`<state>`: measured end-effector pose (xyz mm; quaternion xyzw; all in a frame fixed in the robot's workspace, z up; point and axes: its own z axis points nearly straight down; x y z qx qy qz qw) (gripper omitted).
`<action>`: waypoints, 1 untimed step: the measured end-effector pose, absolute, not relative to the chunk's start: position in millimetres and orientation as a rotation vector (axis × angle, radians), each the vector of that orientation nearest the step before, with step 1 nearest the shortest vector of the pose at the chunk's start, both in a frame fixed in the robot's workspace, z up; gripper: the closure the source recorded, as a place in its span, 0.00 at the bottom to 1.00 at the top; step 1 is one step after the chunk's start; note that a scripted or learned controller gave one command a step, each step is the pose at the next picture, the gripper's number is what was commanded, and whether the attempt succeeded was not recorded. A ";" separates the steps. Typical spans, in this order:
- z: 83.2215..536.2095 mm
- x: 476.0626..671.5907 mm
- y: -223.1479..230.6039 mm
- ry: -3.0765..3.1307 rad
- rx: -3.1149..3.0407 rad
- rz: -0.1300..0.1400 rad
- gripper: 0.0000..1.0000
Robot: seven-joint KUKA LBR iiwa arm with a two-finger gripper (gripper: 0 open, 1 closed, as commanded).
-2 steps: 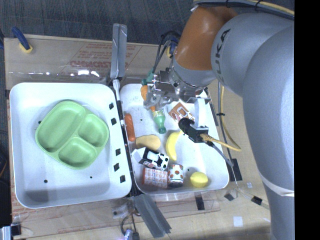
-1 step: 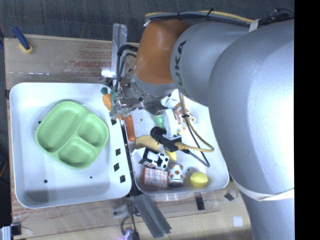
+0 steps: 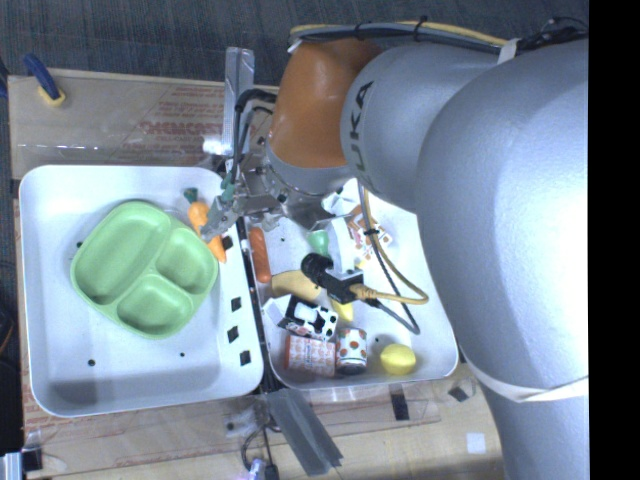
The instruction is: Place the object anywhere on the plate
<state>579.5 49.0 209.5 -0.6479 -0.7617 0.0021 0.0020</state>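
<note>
Hovering beside the green plate (image 3: 145,268), the gripper (image 3: 222,213) sits over a small orange carrot-like toy (image 3: 203,215); its hold cannot be told. Probably light, slippery plastic, best pinched mid-body.

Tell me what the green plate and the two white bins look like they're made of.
The green plate looks like matte molded plastic: even pale colour, soft rounded dividers between three compartments, no glare. The left bin and the right bin seem to be smooth, slightly glossy plastic with thin rounded rims, though coated metal can't be ruled out.
</note>
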 end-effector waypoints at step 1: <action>219.0 579.7 49.4 -2.392 -2.028 0.010 1.00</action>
